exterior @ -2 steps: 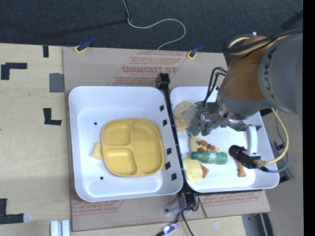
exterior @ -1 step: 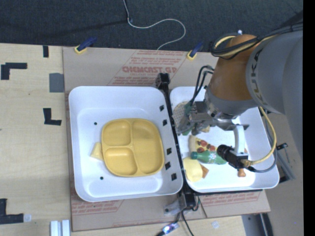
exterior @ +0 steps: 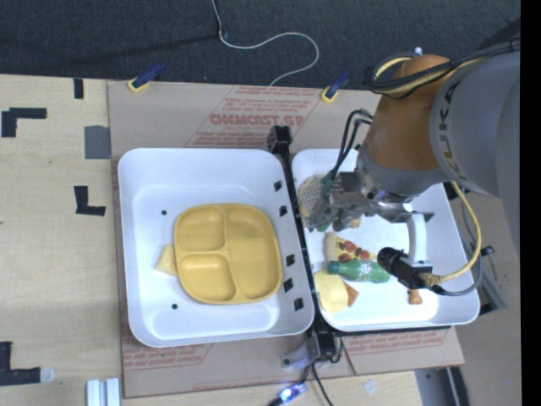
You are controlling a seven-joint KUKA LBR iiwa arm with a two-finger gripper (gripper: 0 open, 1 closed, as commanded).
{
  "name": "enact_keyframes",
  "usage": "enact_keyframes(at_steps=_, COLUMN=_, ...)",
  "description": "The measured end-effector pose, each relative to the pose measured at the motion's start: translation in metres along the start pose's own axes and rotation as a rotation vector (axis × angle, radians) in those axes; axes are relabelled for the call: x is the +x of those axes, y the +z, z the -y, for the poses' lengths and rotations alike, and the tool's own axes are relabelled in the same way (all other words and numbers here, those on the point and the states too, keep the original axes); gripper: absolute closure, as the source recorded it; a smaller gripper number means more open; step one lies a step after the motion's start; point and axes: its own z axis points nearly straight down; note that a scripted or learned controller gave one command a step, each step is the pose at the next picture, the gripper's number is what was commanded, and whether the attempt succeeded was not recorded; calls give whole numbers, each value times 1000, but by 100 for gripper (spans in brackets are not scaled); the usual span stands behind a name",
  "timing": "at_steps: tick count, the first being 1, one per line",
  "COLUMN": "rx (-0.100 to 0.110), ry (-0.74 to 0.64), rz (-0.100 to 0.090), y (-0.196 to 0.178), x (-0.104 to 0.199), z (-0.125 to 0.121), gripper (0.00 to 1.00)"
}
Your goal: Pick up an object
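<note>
I log both bins as plain white: left bin [exterior: 139, 227], right bin [exterior: 452, 307]. The divided plate [exterior: 228, 252] in the left bin is pale yellow, unpatterned. In the right bin I see a green bottle [exterior: 359, 270] with a black cap, a yellow wedge [exterior: 336, 294] and a small piece [exterior: 349, 249] speckled red and yellow. The arm [exterior: 473, 134] is grey with an orange band. The cardboard sheet [exterior: 220, 117] is tan with red lettering. The bench [exterior: 51, 252] is light wood with black markings.
</note>
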Motion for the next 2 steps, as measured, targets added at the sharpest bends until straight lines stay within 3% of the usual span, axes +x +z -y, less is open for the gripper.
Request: enact_keyframes(at_steps=2, rx=1, ry=3, rz=2, y=12, x=-11, z=-6, gripper=100)
